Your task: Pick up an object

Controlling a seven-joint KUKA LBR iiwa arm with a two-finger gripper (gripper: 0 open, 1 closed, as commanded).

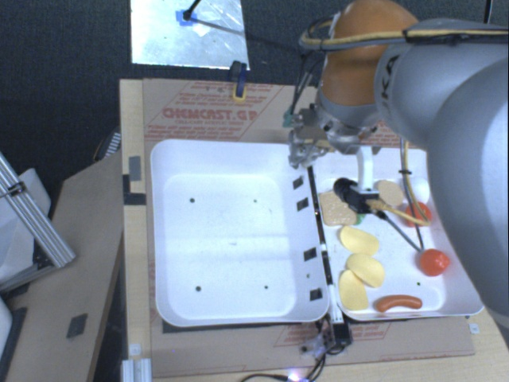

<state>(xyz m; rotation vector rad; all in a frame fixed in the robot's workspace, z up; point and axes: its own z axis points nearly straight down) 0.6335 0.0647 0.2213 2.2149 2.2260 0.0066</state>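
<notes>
Gripper (306, 150) hangs over the right bin's (407, 282) near wall (grip state cannot be told). It should centre above one yellow slice (359, 241), descend straight, and avoid the sausage (398, 302).

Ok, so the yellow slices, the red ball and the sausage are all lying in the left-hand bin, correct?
No, wrong bin. The yellow slices, the red ball and the sausage are all lying in the right-hand bin, as the camera view shows.
</notes>
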